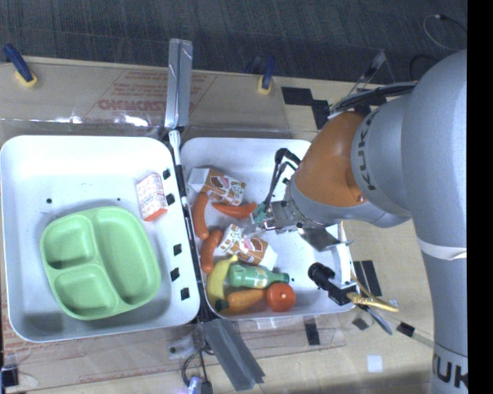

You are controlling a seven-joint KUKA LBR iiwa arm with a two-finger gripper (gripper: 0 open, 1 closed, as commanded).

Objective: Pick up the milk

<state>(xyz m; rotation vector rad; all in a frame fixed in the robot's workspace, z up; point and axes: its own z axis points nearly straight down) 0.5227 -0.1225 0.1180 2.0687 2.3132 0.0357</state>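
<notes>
From my remote desk, I watch the pincer (263, 217) hover at frame centre over the right bin (230, 150); I cannot tell its state. The milk (150, 196) lies in the left bin (33, 150), so the approach needs redirecting leftward.

Orange band of the grey arm (338, 171): letters "KU", partly visible.
Grey arm base, lower right (449, 373): "KU", cut off.
Clear plastic sheet behind the bins (135, 97): red print, unreadable.

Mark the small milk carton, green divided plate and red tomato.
small white and orange milk carton (150, 196): camera view, front face.
green divided plastic plate (100, 262): camera view, central ridge.
round red tomato (281, 297): camera view, top.
</notes>
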